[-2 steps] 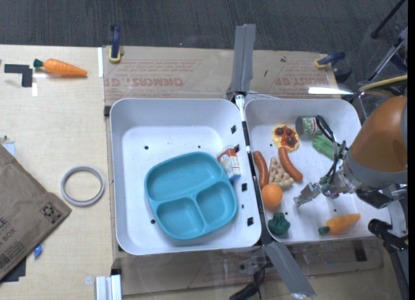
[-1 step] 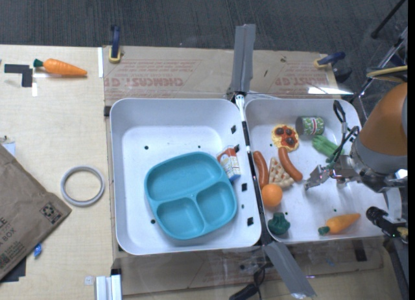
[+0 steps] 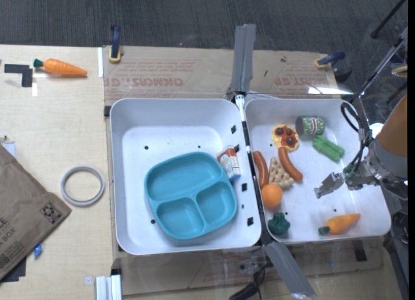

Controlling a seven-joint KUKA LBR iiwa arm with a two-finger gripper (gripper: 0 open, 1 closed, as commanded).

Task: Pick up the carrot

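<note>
Two white bins sit side by side on the desk. The carrot [image 3: 340, 223] lies at the lower right of the right bin [image 3: 382, 227]. The gripper [image 3: 328, 186] hovers just above it in the frame, whether its fingers are wide or narrow I cannot tell.

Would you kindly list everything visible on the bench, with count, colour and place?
carrot: 1, orange, right bin, near corner
second carrot: 1, orange, bench, far left
divided tray: 1, blue, left bin
sausages: 2, red-brown, right bin
orange: 1, orange, right bin
pizza slice: 1, right bin
can: 1, green and red, right bin
tape ring: 1, grey, bench left
bins: 2, white, side by side
end effector: 1, grey, above right bin
</note>
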